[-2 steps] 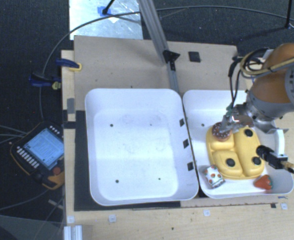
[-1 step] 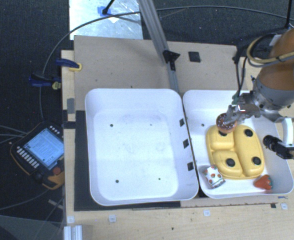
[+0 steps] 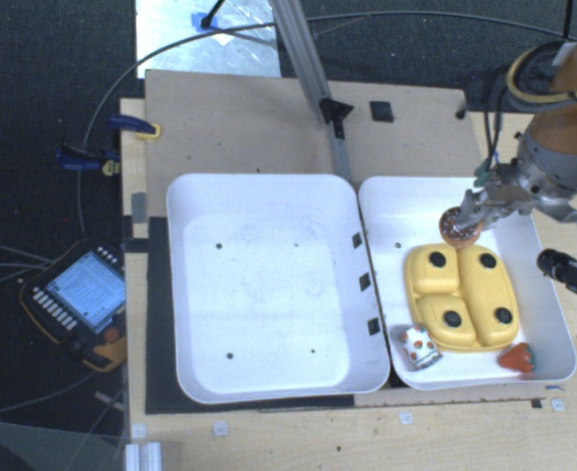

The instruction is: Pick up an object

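My gripper reaches in from the right and hangs over the far part of the right bin. Right at its tip is a small round brown object; whether it is held cannot be told. Just in front of it lies a large yellow block with black dots, filling the middle of that bin. A small white and red object sits at the bin's near left corner. A red strawberry-like piece lies at the near right corner.
The left bin stands beside the right one, sharing a middle rim. A metal pole slants across the bench's far edge. A teach pendant and cables lie on the floor at left.
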Tool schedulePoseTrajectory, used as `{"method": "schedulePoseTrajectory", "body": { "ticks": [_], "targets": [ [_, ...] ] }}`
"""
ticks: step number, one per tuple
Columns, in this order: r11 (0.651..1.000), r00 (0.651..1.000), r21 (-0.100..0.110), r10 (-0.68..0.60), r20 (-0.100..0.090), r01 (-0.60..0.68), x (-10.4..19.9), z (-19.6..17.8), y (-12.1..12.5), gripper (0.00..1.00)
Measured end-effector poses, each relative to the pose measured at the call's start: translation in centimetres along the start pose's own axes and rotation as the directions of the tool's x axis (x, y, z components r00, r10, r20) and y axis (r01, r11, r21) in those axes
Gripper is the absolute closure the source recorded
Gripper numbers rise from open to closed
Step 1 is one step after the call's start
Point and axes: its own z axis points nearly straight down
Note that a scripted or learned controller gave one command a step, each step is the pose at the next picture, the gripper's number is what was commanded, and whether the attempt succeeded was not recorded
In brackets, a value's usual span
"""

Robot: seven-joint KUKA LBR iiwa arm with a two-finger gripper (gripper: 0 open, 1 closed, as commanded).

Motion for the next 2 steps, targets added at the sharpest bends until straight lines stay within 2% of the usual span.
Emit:
{"method": "schedulePoseTrajectory", "body": {
  "ticks": [1, 2],
  "targets": [
    [1.000, 1.000, 0.004, -0.004, -0.002, 0.004, 5.5, -0.5, -0.3, 1.00],
    [1.000, 1.000, 0.004, -0.002, -0.002, 0.002, 10.1, 0.7, -0.4, 1.00]
  ]
}}
